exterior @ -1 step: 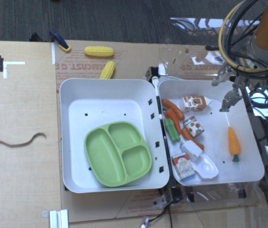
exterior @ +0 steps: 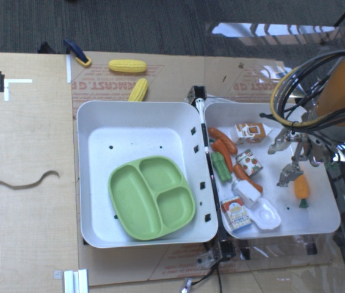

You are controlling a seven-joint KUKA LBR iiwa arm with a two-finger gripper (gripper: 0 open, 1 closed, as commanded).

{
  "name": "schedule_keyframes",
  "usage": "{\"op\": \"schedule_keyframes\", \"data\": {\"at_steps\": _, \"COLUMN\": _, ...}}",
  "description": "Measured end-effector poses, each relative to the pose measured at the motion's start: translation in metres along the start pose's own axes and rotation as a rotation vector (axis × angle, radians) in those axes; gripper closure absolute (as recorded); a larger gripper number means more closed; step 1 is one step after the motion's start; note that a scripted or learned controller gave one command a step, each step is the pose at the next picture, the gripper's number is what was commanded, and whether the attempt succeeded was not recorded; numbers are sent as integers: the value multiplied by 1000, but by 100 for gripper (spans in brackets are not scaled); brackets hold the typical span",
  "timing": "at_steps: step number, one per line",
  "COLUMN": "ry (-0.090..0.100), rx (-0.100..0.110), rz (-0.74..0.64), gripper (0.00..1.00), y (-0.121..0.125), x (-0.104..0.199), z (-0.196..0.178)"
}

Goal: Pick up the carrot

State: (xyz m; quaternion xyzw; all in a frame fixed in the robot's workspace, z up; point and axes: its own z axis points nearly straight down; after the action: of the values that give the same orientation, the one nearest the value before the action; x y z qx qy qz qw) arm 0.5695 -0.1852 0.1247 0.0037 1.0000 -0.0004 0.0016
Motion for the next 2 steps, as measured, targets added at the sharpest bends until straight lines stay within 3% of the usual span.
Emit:
{"op": "schedule_keyframes", "data": {"at_steps": 1, "ry": -1, "rx": 0, "rz": -150, "gripper": 0, "y": -37, "x": 42, "z": 32}}
{"op": "schedule_keyframes", "data": {"at_steps": 2, "ry": -8, "rx": 3, "rz": -155, "gripper": 100, "y": -36, "x": 39, "z": 21}}
